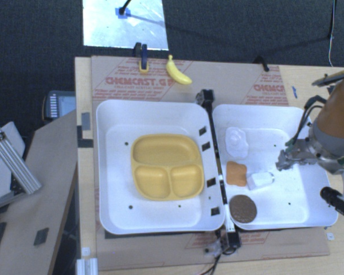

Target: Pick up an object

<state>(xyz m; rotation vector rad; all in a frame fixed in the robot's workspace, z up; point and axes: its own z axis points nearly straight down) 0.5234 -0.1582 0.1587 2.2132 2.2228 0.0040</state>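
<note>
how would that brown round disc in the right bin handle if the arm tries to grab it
The brown disc lies flat and low, so pinching it may be hard. It looks stiff and probably light. It rests against the right bin edge, so a push may jam it.

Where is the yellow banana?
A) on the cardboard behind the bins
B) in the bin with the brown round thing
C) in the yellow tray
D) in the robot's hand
A: the banana lies on the cardboard behind the two white bins, outside both, away from the yellow tray and the hand.
</note>
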